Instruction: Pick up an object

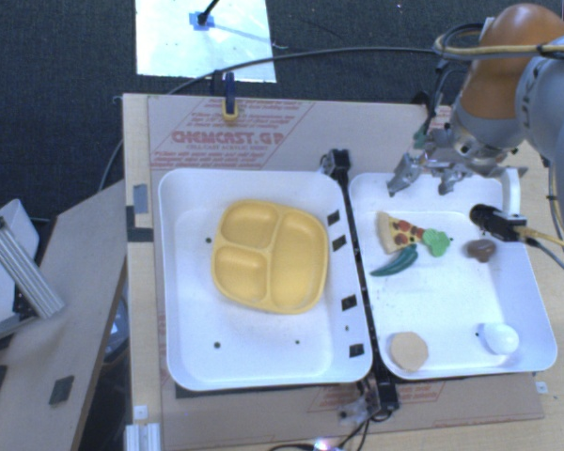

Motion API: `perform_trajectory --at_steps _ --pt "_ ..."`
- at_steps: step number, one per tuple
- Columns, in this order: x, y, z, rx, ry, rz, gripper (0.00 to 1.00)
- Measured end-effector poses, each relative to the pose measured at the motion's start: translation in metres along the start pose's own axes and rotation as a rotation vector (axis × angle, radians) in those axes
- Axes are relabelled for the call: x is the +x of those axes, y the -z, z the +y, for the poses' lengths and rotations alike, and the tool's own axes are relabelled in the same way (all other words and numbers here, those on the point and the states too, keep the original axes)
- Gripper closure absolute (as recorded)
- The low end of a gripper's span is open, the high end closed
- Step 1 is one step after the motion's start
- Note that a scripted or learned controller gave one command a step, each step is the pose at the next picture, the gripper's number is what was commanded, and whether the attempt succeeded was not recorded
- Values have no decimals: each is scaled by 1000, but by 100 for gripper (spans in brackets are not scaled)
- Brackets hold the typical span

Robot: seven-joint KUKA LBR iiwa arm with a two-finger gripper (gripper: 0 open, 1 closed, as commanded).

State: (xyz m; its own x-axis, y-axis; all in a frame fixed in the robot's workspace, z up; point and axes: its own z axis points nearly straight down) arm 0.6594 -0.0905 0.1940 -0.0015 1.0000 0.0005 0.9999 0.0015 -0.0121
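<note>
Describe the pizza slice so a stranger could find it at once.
Look in the right bin, in its far half near the divider. The pizza slice lies there, a tan wedge with red dots. A green pepper and a green lump lie beside it; it alone is triangular.

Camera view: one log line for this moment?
gripper: open, holding nothing | position: above right bin back edge | nearest: pizza slice

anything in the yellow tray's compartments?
No, the yellow tray in the left bin has all three compartments bare. Whatever lies beneath the tray is covered.
</note>
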Motion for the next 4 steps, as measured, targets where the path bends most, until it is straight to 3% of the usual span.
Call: perform_trajectory --at_steps 1,3,4 --pt "0 9 3 -14 2 -1 0" --pt "-5 -91 5 -12 0 -1 0" --pt "-5 -110 6 -13 1 -1 0"
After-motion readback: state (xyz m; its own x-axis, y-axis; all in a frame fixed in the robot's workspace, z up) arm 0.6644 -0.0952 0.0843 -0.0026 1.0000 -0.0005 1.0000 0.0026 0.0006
